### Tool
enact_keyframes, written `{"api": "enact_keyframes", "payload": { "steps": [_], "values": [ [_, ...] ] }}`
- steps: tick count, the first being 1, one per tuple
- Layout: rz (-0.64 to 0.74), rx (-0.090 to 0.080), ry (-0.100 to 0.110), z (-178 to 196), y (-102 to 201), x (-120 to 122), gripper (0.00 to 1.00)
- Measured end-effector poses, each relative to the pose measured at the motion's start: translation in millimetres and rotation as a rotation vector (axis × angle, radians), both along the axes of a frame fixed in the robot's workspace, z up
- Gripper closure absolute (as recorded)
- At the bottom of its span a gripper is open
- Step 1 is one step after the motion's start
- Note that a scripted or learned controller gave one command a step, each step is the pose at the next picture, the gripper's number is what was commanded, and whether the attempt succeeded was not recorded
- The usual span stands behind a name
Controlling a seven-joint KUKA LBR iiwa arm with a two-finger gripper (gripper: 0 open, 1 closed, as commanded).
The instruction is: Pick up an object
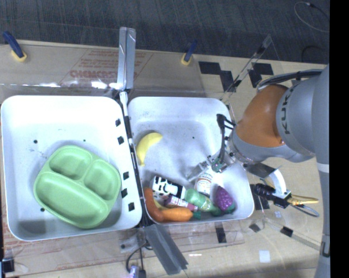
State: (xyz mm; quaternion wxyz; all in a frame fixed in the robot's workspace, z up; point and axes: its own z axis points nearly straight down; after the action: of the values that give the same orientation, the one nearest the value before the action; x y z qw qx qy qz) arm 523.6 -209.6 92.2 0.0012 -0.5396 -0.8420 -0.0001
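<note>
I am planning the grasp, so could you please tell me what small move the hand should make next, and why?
Probably a short descent onto the small bottle. The hand sits just above it in the right bin, with nothing visibly held, while the purple grapes and carrot lie farther off.

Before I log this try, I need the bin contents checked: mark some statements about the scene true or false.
1. The green divided tray lies in the left bin. True.
2. The banana lies in the left bin. False: it lies in the right bin, near the divider.
3. The gripper is over the right bin. True.
4. The carrot lies at the right bin's far edge. False: it lies at the near edge.
5. The purple item lies on the tray. False: it is in the right bin.
</note>
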Motion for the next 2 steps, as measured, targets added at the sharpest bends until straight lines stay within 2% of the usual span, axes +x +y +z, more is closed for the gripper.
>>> {"api": "enact_keyframes", "payload": {
  "steps": [1,2],
  "values": [
    [-0.549,-0.002,0.000,4.8,-0.4,7.9,0.00],
    [-0.534,-0.001,0.002,-1.1,19.6,-47.2,0.00]
  ]
}}
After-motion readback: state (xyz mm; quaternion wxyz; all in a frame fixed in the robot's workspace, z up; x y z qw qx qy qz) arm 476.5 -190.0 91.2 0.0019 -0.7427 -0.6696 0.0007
